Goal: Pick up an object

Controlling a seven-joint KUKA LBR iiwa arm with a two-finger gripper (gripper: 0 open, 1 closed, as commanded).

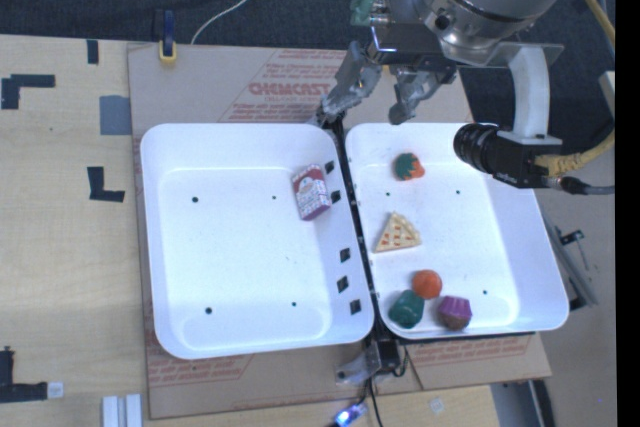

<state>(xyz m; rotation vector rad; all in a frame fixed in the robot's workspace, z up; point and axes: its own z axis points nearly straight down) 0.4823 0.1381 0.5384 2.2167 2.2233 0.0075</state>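
Risk came from position: the end effector (368, 110) hung open and empty above the far end of the divider between the 2 bins, so descending it could hit that wall, missing the green-orange toy (406, 167) in the right bin (520, 245).

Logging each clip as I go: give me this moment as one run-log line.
gripper: open, holding nothing, above bins' far edge | left bin: red packet | right bin: five small items | pick: not yet done
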